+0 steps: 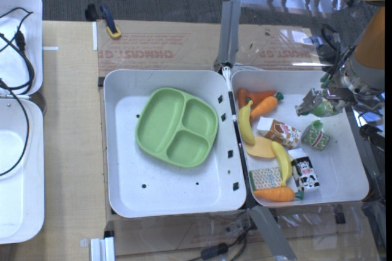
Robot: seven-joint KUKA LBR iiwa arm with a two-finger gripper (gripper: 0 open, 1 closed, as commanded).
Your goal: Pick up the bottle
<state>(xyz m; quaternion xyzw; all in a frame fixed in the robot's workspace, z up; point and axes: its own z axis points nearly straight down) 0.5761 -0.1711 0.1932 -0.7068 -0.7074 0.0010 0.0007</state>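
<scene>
A small green bottle (324, 108) lies on its side between the fingers of my gripper (313, 105), near the far right of the right bin (349, 192). The gripper is shut on the bottle, and grey finger parts show at its left end. The arm comes in from the right, its orange band (373, 39) above the wrist. Whether the bottle rests on the bin floor or hangs just above it, I cannot tell.
The right bin also holds a green pot with a red label (316, 136), two carrots (262, 104), bananas (246, 124), a small brown carton (284, 131), a cow-print carton (304, 174) and another carrot (275, 194). A green divided plate (177, 127) lies in the left bin (122, 192).
</scene>
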